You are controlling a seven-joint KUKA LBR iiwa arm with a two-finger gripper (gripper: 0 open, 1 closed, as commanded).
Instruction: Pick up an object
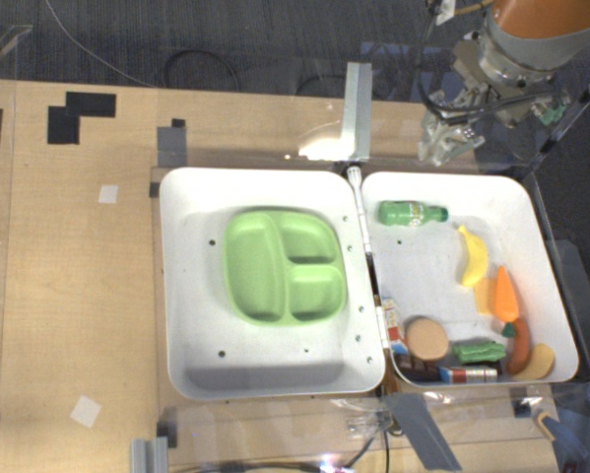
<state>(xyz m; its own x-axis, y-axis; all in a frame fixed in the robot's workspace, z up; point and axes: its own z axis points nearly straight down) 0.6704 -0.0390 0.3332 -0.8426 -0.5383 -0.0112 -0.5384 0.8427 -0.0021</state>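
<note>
My gripper [450,138] hangs above the bench just behind the far edge of the right bin [531,205], its translucent fingers pointing down with nothing seen between them. In that bin lie a green bottle [411,213] near the far left corner, a yellow banana [473,256], an orange carrot [506,296], a round tan disc [427,338], a green block [480,351] and several small items along the near edge. The left bin [176,264] holds a green divided plate [283,267].
A metal post [358,106] stands upright behind the seam between the two bins. Black markers [78,114] lie on the wooden bench at the far left. Cables run across the dark floor behind the bench.
</note>
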